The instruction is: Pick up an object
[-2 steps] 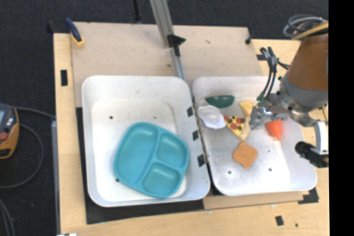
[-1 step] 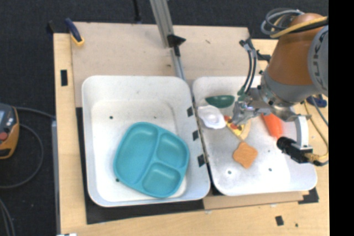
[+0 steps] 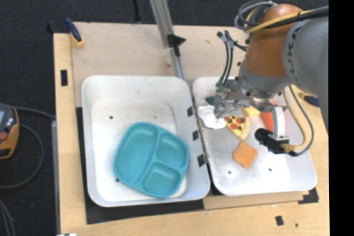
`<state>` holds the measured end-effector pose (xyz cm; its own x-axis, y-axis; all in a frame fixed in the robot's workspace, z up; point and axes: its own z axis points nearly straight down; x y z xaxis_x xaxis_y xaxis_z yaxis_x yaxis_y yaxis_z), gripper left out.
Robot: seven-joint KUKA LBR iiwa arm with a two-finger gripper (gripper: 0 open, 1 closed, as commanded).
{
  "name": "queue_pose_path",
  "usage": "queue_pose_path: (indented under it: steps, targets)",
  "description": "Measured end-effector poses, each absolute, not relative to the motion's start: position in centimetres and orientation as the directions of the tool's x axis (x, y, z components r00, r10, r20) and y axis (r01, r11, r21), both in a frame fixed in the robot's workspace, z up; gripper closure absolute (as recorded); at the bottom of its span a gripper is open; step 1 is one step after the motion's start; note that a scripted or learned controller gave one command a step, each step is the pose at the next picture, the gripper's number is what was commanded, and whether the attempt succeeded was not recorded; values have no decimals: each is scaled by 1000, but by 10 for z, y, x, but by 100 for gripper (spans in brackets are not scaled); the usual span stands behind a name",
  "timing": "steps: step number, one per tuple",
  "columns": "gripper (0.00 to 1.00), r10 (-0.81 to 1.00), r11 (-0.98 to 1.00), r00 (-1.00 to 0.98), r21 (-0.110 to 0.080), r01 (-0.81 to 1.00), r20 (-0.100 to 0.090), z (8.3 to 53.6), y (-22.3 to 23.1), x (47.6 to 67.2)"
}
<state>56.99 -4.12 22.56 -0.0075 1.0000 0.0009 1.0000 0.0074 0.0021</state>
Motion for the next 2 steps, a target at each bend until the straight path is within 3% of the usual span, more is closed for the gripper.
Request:
queue_pose_path:
  steps: [2]
  targets:
    - [100,1000,9,-9,2,1000,2,226,71,604]
